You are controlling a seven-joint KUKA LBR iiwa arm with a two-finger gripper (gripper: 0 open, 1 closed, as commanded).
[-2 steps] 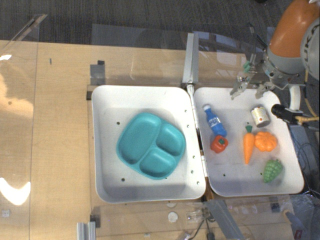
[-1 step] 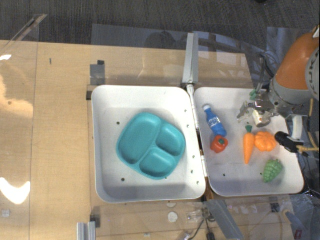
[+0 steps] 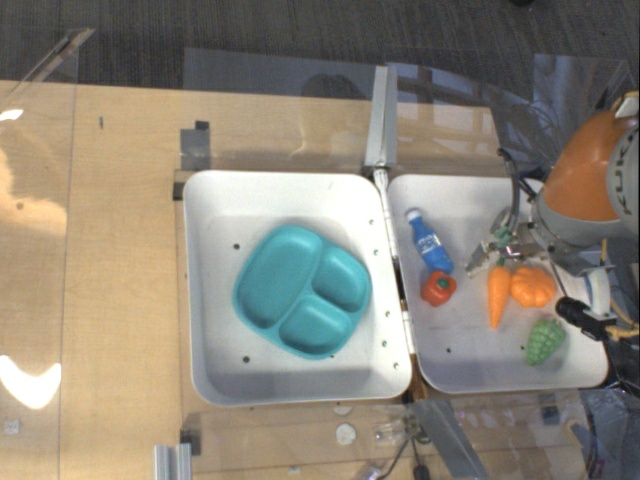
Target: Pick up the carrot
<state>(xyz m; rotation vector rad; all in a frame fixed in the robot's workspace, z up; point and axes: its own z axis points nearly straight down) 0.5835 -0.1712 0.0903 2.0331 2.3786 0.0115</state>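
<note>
While the carrot (image 3: 497, 294) waits in the right bin (image 3: 470, 368), the gripper (image 3: 495, 251) hangs just above its fat end.

Its fingers look spread apart, and nothing is between them, so the carrot is not held yet. The carrot lies flat with its point toward the front of the bin. An orange pepper (image 3: 532, 287) sits right against its right side, so a finger has little room to slip in there. On its left the white floor is bare until a small red tomato (image 3: 438, 288) and a blue bottle (image 3: 428, 240), so that side is easy. A green bunch of grapes (image 3: 545, 340) rests near the front right corner. I think the arm came in low from the right to reach down over the carrot. In the left bin (image 3: 215, 268) lies a teal plate (image 3: 302, 290), far from the work.
</note>
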